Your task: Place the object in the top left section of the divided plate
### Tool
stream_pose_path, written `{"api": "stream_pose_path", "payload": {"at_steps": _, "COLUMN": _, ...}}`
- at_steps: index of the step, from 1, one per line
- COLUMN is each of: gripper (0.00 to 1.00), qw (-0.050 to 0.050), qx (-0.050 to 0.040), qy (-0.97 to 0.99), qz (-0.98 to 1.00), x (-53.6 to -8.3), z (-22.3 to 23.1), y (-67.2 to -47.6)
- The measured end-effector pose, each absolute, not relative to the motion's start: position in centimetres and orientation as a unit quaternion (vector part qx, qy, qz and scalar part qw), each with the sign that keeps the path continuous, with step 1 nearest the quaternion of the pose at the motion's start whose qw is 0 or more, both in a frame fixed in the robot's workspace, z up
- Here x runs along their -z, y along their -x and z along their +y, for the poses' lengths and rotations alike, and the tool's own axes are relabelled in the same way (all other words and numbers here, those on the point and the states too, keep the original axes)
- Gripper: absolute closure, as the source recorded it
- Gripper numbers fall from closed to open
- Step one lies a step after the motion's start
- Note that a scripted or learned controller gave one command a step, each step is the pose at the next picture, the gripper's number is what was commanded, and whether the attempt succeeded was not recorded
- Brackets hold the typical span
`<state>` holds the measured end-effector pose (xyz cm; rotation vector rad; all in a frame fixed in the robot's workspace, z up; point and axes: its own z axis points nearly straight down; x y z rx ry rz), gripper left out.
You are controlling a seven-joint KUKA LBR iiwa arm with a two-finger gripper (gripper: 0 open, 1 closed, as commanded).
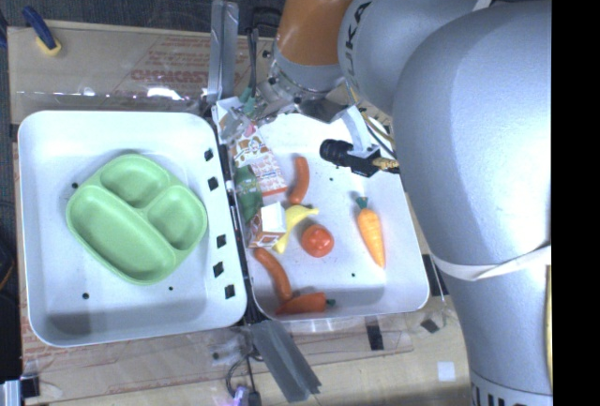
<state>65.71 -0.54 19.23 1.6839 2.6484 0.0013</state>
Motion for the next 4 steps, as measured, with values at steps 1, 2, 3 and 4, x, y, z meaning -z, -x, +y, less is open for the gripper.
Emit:
{"api": "stream_pose_path", "payload": {"at_steps": 1, "gripper": 1.00, "qw": 0.000, "qx": 0.0004, "qy": -0.501, "qz": 0.866, "x": -19.8, "z": 8.2, "y": -60.9}}
{"api": "stream_pose_path", "payload": {"at_steps": 2, "gripper": 1.00, "qw": -0.001, "qx": 0.0011, "qy": -0.571, "qz": 0.821, "x": -19.1, "z": 3.5, "y": -55.1}}
{"api": "stream_pose_path", "payload": {"at_steps": 3, "gripper": 0.00, "qw": -0.001, "qx": 0.0009, "qy": -0.571, "qz": 0.821, "x": -19.1, "z": 3.5, "y": -55.1}}
{"api": "stream_pose_path", "payload": {"at_steps": 4, "gripper": 0.00, "qw": 0.000, "qx": 0.0005, "qy": -0.548, "qz": 0.837, "x": -20.3, "z": 5.2, "y": -50.0}}
